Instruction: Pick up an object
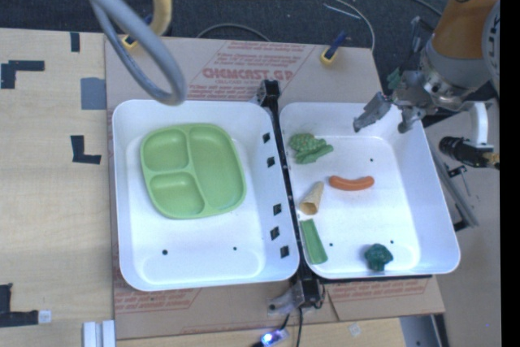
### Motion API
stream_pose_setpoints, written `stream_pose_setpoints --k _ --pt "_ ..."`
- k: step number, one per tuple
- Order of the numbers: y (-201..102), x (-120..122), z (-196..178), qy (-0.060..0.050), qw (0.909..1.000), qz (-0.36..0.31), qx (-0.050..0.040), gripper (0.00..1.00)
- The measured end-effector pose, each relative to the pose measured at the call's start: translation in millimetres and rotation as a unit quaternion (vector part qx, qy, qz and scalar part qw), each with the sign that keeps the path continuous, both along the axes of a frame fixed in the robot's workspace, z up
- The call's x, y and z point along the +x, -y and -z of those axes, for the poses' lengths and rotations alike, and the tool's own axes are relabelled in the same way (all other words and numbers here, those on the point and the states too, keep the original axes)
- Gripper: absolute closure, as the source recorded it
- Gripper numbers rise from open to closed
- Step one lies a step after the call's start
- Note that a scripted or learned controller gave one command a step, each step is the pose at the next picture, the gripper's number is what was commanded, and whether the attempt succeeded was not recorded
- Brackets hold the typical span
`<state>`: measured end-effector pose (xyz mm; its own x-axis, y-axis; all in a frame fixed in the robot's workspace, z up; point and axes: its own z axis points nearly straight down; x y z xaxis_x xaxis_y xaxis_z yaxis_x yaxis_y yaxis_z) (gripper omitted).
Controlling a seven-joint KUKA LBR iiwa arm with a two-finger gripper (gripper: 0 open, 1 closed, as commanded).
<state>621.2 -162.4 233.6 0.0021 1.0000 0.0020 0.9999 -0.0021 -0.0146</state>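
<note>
The right bin [422,199] holds several toy foods: a leafy green piece [309,147], an orange sausage [351,183], a tan cone [312,197], a green stick [314,241] and a dark green broccoli [378,257]. My gripper [386,116] hangs over the bin's far right corner, above and to the right of the sausage. Its two grey fingers are spread apart with nothing between them.
The left bin [134,256] carries a green divided plate [192,171]. A black clip strip [278,183] runs between the bins. Grey and yellow hoses [138,28] cross the upper left. Cables and a yellow-blue tool [333,49] lie behind the bins.
</note>
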Motion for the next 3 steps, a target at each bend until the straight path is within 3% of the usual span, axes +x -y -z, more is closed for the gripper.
stream_pose_setpoints --k 1,3 --pt "-0.5 2.6 -8.1 0.006 1.0000 -0.002 -0.0011 0.00" --pt "3.0 -1.6 103.9 0.004 1.0000 -0.002 -0.0012 0.00"
